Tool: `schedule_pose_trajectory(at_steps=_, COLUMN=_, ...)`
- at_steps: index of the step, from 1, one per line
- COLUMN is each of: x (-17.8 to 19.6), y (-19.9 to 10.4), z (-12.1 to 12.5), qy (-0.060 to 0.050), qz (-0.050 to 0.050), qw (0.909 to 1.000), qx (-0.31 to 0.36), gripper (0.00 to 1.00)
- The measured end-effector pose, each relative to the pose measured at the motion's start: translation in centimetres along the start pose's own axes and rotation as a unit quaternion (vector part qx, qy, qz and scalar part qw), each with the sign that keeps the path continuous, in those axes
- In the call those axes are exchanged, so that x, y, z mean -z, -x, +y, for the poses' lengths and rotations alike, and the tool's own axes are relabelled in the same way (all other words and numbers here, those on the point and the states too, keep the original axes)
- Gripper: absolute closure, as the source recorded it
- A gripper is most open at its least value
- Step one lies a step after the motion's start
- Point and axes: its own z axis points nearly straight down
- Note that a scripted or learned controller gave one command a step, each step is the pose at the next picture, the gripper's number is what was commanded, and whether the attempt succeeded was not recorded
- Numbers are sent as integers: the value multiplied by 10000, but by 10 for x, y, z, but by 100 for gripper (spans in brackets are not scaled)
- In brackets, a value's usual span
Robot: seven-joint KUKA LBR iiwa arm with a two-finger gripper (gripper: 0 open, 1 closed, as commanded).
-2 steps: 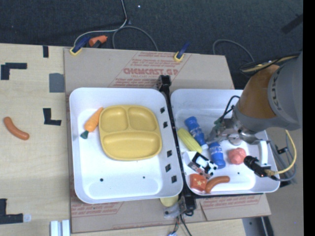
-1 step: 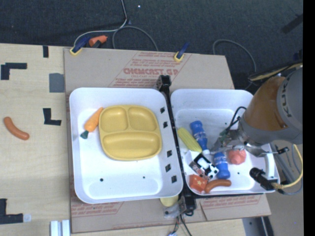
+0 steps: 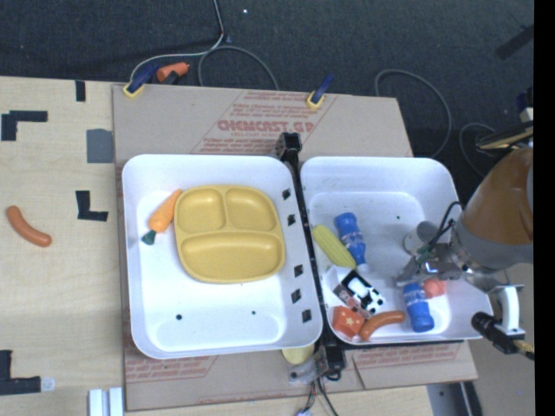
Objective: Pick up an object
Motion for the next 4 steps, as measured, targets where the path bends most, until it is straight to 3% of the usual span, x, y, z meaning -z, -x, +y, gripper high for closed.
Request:
schedule_pose_trajectory(at_steps=1, x=-24, y=28, z=75, qy=15, qz=9, qw=10000, qx=27, gripper=0)
schedule_pose_trajectory(at_steps=2, x=-16, y=-36, z=3, qy=-22, qz=32, qw=10000, qx=29, gripper=0)
schedule_pose_trajectory(at_steps=3, x=-23, y=-93, z=55, qy=32, qz=-41, qw=10000, qx=33, gripper=0)
schedule_pose_trajectory(at_steps=4, x=-11, y=-76, z=97, qy=-237, qz=60, qw=9997, qx=49, gripper=0)
